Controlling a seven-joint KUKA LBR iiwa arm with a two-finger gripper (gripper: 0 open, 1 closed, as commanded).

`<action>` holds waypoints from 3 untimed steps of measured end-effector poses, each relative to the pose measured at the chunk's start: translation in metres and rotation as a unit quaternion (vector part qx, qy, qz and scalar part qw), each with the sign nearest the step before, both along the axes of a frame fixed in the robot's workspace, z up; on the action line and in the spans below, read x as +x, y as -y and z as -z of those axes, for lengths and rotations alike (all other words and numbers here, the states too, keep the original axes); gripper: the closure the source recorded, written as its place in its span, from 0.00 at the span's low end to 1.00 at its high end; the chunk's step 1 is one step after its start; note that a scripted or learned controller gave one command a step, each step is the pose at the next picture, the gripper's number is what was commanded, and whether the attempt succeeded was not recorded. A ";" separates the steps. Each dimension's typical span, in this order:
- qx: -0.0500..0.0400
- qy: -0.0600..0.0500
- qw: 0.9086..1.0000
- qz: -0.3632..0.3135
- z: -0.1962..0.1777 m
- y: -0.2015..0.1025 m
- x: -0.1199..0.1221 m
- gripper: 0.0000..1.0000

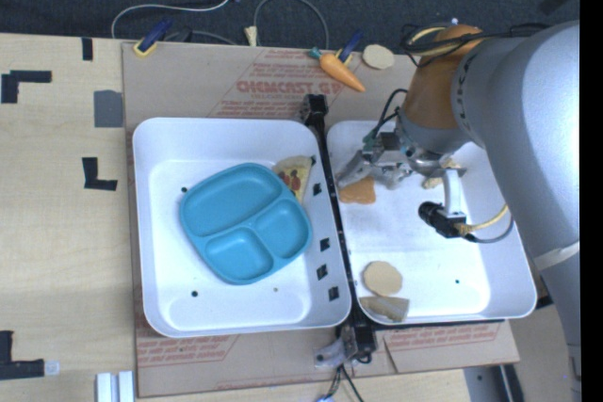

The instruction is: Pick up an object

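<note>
In the right bin (471,282), my gripper (360,168) hangs low near the bin's left wall, just above an orange-brown toy food piece (359,193). The piece lies on the bin floor, and whether the gripper touches it is unclear. A round tan piece (382,277) and a tan wedge (386,307) rest near the same bin's front edge. The left bin (160,287) holds a blue divided plate (245,221), with a yellow pizza-slice toy (296,172) at its upper right corner.
A black divider (325,202) runs between the two bins. Behind the bins, on the cardboard, lie a toy carrot (340,72) and a round tan piece (379,57). The grey arm (528,127) covers the right bin's far right part. Cables trail at the back.
</note>
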State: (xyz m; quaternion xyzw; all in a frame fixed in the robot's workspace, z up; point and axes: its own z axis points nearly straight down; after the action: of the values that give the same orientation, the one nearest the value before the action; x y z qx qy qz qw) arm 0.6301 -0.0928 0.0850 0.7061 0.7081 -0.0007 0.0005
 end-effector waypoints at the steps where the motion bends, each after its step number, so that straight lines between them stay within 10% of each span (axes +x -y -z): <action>1: 0.001 0.001 1.000 0.000 -0.001 0.014 0.030 0.00; 3: 0.001 0.001 1.000 0.000 -0.001 0.016 0.018 0.00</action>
State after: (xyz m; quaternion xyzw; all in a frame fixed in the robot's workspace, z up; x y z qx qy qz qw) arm 0.6485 -0.1085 0.0862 0.7065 0.7077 0.0011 0.0005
